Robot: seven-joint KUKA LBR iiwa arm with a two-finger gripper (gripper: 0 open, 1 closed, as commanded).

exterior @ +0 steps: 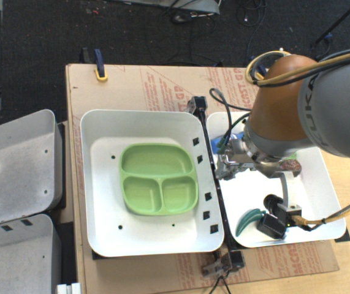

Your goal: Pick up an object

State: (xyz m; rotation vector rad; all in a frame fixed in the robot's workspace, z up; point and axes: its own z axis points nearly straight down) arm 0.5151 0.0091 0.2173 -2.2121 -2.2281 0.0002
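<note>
Overhead view of the bench (138,84) as I see it from the remote station. The grey arm (328,109), with its orange band (282,100), reaches in from the view's right and covers the far half of the right bin (328,188). The gripper (235,163) hangs low over that bin, close against the wall it shares with the left bin (101,164). The wrist hides the tips, so I cannot tell whether the gripper is released, clenched or grasping, and I see nothing held in it. A teal curved object (248,219) lies on the white floor of the right bin, toward the view's lower edge from the gripper. It is near the gripper but clearly apart from it, with bare floor between them. A small reddish object (292,165) shows at the arm's edge, to the view's right of the gripper, and is mostly hidden, so I cannot tell what it is. Across the shared wall, to the view's left of the gripper, a green divided plate (159,178) lies flat in the middle of the left bin, well apart from the gripper.
</note>
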